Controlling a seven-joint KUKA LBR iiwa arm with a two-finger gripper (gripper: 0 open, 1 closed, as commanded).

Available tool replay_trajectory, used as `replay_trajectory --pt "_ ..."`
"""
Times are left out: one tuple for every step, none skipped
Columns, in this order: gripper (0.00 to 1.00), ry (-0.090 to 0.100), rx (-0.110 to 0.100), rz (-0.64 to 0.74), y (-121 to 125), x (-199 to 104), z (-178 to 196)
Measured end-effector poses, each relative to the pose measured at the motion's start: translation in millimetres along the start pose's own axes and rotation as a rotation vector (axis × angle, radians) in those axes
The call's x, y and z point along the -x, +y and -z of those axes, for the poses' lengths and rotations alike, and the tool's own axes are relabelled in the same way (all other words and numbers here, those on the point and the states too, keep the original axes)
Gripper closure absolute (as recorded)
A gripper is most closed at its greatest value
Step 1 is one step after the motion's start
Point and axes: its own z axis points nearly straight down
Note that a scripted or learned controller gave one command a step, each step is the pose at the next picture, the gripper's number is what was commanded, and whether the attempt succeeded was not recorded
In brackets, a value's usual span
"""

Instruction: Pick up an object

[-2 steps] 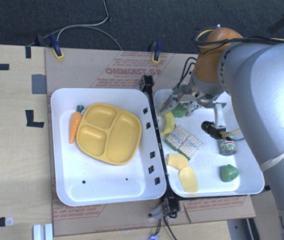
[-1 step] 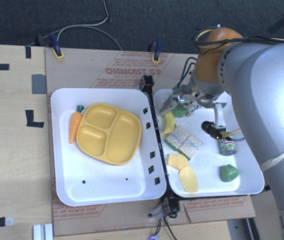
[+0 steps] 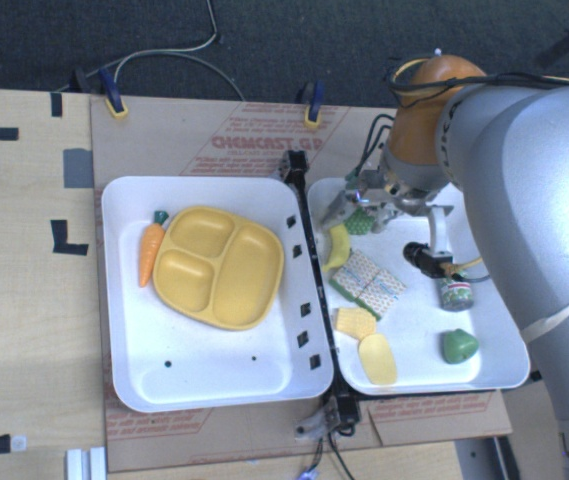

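Red "CHEMCAST" print on cardboard sheet (image 3: 226,140) behind gripper (image 3: 362,206).

A light wooden bench (image 3: 24,298) carries a brown cardboard sheet (image 3: 214,138) held by two clamps at its far edge. Two shallow white bins sit on the cardboard, touching side by side: left bin (image 3: 204,383), right bin (image 3: 494,363).

The desk (image 3: 24,268) is light wood with black tape marks (image 3: 64,238) on it. A brown cardboard sheet (image 3: 244,138) lies on top. Two clamps (image 3: 114,98) grip its far edge, and a thin cable (image 3: 179,48) curls behind on the dark floor (image 3: 294,18).
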Motion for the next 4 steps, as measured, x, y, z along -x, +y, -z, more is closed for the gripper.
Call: replay_trajectory --pt "0.0 0.0 0.0 0.0 0 5 0" --pt "0.0 -0.001 0.0 -0.001 0 2 0" --pt "1.0 0.001 -0.007 0.0 -1 1 10" --pt "1.0 0.003 -0.001 0.002 -53 -58 100"
